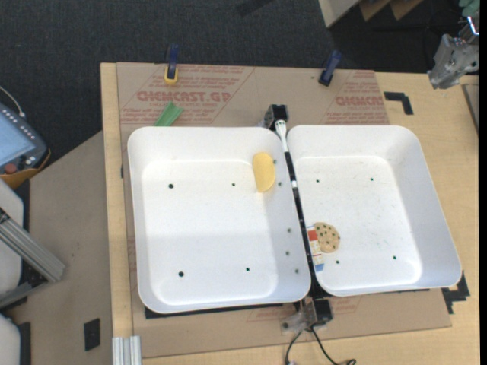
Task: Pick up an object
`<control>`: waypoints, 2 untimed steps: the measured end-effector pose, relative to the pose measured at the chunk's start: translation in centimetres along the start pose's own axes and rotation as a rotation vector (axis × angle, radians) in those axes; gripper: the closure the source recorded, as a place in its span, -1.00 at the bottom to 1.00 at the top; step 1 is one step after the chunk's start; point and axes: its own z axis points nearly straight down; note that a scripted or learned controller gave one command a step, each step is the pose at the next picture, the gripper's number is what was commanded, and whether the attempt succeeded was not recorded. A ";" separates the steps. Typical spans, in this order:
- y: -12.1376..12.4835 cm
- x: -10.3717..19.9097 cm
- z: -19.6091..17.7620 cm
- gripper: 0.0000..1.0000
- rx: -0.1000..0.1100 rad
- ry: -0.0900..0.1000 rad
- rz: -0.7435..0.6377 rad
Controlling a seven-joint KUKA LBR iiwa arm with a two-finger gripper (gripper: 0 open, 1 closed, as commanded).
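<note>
The left bin [152, 226] holds a yellow piece [263, 172] at its 2 o'clock corner. The right bin [426, 196] holds a cookie [326, 238] at 8 o'clock. The pincer [454, 59] (fingers unclear, I cannot tell their state) hangs over the counter [228, 90] beyond the right bin's 1 o'clock corner.

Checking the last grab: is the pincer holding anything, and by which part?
Cannot be told. The pincer sits at the frame's upper right edge; the yellow piece and cookie lie in the bins.

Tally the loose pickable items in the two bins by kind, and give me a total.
Yellow banana-shaped piece, right side of the left bin: 1
Round chocolate-chip cookie, left side of the right bin: 1
Total: 2
</note>
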 end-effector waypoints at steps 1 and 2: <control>-0.8 4.5 7.3 1.00 0.024 0.003 -0.001; -3.8 8.6 12.6 1.00 0.024 0.003 -0.001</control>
